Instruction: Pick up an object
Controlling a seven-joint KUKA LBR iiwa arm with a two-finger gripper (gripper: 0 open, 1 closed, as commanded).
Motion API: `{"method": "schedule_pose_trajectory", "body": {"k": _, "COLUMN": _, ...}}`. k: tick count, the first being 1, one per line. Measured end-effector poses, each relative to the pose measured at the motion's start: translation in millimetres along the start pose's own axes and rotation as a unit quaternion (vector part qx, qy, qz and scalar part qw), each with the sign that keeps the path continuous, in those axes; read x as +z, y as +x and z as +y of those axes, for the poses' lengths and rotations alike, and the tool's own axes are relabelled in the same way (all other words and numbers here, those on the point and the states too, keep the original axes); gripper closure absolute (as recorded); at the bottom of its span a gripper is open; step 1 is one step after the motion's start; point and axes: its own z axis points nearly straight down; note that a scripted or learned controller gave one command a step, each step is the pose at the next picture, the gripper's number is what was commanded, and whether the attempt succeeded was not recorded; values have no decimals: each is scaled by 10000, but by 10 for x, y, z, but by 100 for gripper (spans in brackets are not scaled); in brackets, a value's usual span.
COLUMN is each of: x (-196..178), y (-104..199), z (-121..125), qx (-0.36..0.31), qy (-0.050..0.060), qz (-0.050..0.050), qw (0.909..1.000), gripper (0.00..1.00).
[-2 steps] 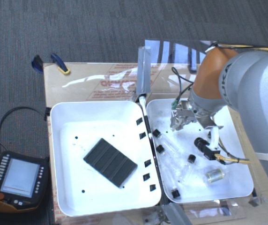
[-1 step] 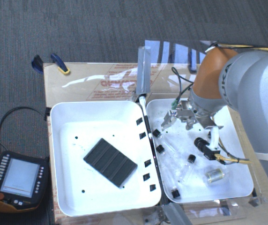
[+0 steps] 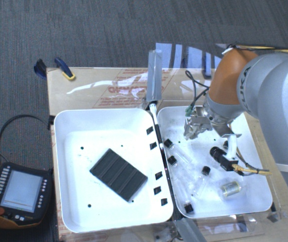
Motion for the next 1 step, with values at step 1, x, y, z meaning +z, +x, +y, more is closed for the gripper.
{"method": "schedule_pose_trajectory", "body": {"k": 1, "x": 1, "y": 1, "z": 0, "qx": 0, "qy": 1, "qz": 0, "qw": 10000, "gripper": 0}}
